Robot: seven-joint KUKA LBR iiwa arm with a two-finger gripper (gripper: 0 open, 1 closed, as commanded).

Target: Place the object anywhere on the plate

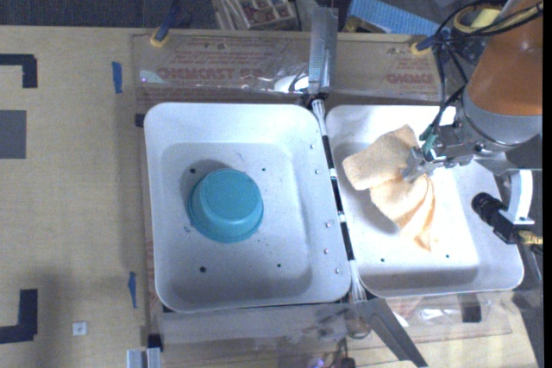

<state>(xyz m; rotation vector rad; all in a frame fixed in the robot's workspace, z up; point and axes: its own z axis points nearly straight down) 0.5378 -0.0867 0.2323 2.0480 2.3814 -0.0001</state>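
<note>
A tan and orange cloth [388, 178] lies crumpled in the right bin [496, 258], toward its left and middle. My gripper [416, 165] comes in from the right and sits low on the cloth's right part. Its fingers are drawn together to a point with a fold of the cloth pinched between them. The cloth bunches up toward that point, and an orange edge trails down toward the bin floor. The round blue plate [226, 204] rests in the left bin [172, 134], left of its centre, well apart from the gripper.
A raised divider [335, 185] of the two bin rims runs between cloth and plate. The arm's grey body and orange band [513, 82] hang over the right bin's upper right corner. A black fitting [496, 215] sits at the right rim. Boxes and clutter lie behind the bins.
</note>
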